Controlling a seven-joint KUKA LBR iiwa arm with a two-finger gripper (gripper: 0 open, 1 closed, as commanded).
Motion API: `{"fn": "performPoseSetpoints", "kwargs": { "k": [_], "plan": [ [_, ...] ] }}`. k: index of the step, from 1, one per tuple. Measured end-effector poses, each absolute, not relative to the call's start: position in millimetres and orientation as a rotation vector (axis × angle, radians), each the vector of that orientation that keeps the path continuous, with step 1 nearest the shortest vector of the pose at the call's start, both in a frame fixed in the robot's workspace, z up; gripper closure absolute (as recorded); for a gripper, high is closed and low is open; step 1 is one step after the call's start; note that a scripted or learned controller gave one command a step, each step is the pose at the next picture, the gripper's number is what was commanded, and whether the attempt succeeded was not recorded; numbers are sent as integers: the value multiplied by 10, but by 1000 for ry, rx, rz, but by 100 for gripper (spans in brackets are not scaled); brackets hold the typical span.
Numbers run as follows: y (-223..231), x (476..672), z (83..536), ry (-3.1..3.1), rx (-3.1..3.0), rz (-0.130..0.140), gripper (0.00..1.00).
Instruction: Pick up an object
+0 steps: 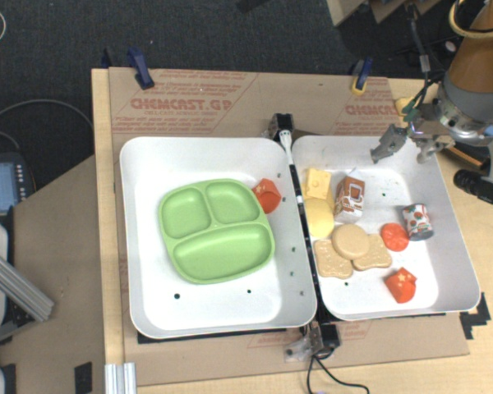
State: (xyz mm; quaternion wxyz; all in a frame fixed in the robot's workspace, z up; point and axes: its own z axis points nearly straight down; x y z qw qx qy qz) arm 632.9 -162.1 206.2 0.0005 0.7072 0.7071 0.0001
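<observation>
Gripper (406,142) hangs over the back edge of the right bin (452,277), up near the arm (476,80); fingers look spread w/ nothing between them, so no pick made yet.

Candidates all sit in the right bin, none touched: yellow blocks (316,199) by the divider, brown carton (350,198) just beside them, tan biscuits (351,249) in the middle, red ball (394,236) touching or nearly touching a small can (416,221), red cube (402,285) toward the front. Carton is nearest the gripper, but well apart from it.

Left bin (140,220) holds a green tray (217,230) w/ a red cup (267,195) at its corner.

Progress, as I judge it: approx. nil. Left to do: choose target, descend, close, lift.
</observation>
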Motion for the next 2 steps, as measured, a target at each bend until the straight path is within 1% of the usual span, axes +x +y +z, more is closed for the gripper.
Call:
{"fn": "performPoseSetpoints", "kwargs": {
  "k": [1,2],
  "plan": [
    [-1144,6668,915,2230,2220,0,0],
    [-1342,6279,859,2221,2224,-1,0]
  ]
}}
